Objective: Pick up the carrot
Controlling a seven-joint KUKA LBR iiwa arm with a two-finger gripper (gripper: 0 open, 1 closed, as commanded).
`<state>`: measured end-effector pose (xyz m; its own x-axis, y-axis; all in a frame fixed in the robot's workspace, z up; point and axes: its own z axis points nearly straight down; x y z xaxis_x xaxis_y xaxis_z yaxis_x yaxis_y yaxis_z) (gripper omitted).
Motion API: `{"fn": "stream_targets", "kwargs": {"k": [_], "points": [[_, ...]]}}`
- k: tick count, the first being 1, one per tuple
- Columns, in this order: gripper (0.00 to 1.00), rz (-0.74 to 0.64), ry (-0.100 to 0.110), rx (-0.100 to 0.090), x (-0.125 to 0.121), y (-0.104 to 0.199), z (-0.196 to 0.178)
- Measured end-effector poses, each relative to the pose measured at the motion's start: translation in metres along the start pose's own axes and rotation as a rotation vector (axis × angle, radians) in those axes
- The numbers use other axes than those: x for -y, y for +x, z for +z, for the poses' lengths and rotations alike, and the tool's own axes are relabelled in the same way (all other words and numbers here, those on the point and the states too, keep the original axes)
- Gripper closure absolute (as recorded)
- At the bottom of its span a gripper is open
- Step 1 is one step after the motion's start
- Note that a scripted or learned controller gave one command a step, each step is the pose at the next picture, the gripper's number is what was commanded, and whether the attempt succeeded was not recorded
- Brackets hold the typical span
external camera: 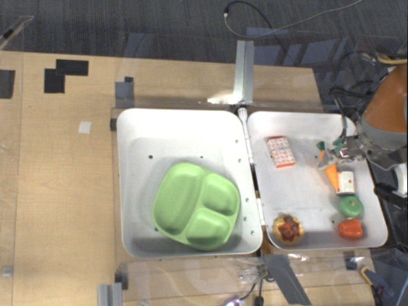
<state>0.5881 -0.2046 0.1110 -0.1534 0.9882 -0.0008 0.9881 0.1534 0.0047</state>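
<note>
Seen from above at a slant, a light wooden bench (57, 203) bears two shallow white bins side by side, touching along a central seam. The left bin (137, 132) holds a green divided plate (196, 205) with three compartments, lying toward the bin's near edge and right wall; bare white floor lies open along the bin's far side and left side. The right bin (299, 190) is more crowded along its right edge. The carrot (332, 176), a small orange wedge, lies near the bin's right wall about midway down it, touching a small white block (346, 182) just beside it. Below these, along the same wall, sit a round green item (349, 206) and a red item (350, 229) in the near right corner. A small pink patterned box (280, 152) lies toward the far left of this bin; its print is too small to read. A round brown and red item (288, 229) sits at the near left corner. The middle of the right bin's floor is open. The gripper (341, 148) comes in from the right, just above the carrot's far end, below the arm's orange band (386, 107); whether it is open or closed cannot be told. Black square markers (64, 74) show on the bench at the far left.
</note>
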Motion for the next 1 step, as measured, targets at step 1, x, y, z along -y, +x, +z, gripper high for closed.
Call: {"fn": "stream_targets", "kwargs": {"k": [1], "points": [[1.0, 0.025, -0.002, 0.002, -0.0195, 0.0456, -0.0982]]}}
